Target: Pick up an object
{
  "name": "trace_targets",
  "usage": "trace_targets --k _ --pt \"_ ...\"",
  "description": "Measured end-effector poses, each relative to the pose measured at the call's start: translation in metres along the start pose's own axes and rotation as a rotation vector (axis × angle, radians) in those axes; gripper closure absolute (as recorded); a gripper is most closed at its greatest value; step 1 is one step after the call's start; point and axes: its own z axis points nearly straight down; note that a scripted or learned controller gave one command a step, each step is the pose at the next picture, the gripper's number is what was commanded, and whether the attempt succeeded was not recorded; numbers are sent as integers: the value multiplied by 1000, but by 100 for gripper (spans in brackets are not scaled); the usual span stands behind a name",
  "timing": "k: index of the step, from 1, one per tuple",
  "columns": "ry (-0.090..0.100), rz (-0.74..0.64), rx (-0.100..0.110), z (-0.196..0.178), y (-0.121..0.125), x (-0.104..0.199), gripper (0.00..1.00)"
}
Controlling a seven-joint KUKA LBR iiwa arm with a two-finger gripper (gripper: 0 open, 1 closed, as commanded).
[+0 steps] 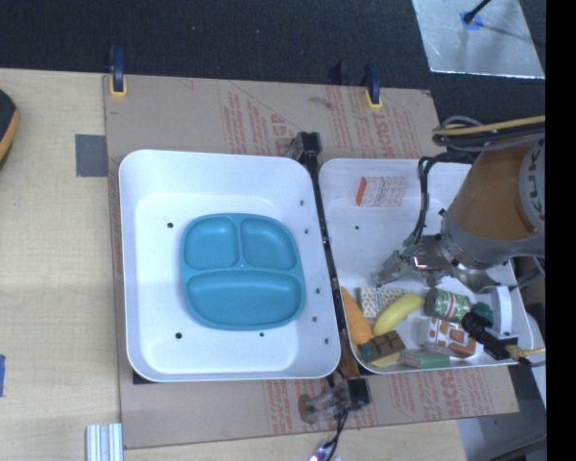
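A: The pincer (411, 262) hovered low in the right bin (384, 176); whether it was open, nobody could tell.

B: The banana (399, 310) lay just below; a straight descent looked best.

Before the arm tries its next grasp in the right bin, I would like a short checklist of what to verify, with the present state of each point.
1. Gripper is over the right bin: ok, it sits above the pile.
2. A target lies near it: ok, the banana is just below the gripper in the view.
3. Target is free of neighbours: not ok, the carrot and the green can crowd the banana.
4. Something is already held: cannot tell.
5. State of the jaws: cannot tell.
6. Left bin for a later drop: ok, it holds the blue divided plate with bare floor around it.
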Motion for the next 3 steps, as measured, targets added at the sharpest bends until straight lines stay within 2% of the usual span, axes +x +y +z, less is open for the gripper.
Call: trace_targets --k 1,2,3 --pt "-5 -2 -17 -4 53 -71 0" --pt "5 -22 -26 -111 94 99 0" --pt "-4 0 -12 -75 125 27 0"
